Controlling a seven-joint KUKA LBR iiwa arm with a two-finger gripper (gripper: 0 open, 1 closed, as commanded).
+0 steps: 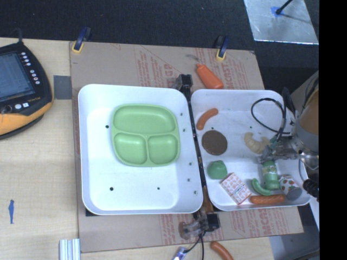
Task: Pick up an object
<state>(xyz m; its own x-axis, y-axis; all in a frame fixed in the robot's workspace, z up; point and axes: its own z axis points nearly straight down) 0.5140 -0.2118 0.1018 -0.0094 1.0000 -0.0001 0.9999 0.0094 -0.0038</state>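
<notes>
Far left of the jaws, a smooth green divided plate lies in the left bin; nearer them sit a flat brown disc, a rounded green lump and a printed box. At the gripper, whose jaws I cannot tell, a small green can stands just beneath, nothing lifted yet.
</notes>
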